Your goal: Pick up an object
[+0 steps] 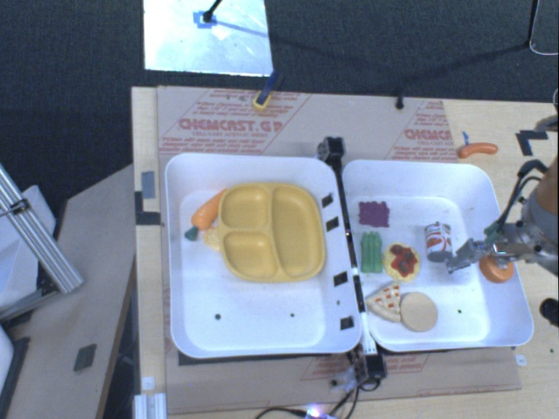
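White-and-red small can (438, 239) stands in the right white bin (502, 321), the gripper (463, 257) just beside its lower right.
Jaw state: cannot tell, and nothing visibly sits between them. Left of the can lie a round red-topped toy pizza (403, 260), green ridged piece (372, 251) and purple block (374, 213), loose for picking.

both white bins (262, 339) look like smooth, slightly glossy plastic. yellow divided tray (266, 231): smooth moulded plastic, dull sheen. bench surface (227, 116): matt printed board. floor (70, 42): dark, rough carpet.
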### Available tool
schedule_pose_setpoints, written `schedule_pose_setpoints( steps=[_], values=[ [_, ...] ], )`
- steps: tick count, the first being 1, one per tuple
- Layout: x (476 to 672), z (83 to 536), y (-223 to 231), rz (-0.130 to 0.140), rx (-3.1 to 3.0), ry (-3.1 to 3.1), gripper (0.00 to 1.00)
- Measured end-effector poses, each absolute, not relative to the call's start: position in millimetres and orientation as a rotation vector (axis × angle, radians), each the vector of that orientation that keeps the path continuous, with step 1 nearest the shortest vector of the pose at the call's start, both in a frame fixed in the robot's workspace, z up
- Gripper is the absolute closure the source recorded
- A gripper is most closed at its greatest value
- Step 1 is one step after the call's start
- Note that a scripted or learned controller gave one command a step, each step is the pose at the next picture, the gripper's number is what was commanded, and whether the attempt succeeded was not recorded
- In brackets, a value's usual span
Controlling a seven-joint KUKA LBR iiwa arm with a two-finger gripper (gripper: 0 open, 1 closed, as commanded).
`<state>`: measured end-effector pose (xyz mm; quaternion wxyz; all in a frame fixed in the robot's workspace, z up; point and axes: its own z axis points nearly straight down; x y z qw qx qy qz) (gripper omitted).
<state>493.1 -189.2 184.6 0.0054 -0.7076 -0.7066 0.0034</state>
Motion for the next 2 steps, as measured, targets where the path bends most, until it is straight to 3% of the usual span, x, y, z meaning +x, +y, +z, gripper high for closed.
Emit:
schedule_pose_setpoints(
  steps=[1, 2],
  values=[
    [496.4, 191, -189, 0.000, -2.219, -2.225, 0.00],
    [493.7, 149, -187, 0.001, -2.218, -2.221, 0.00]
  ],
)
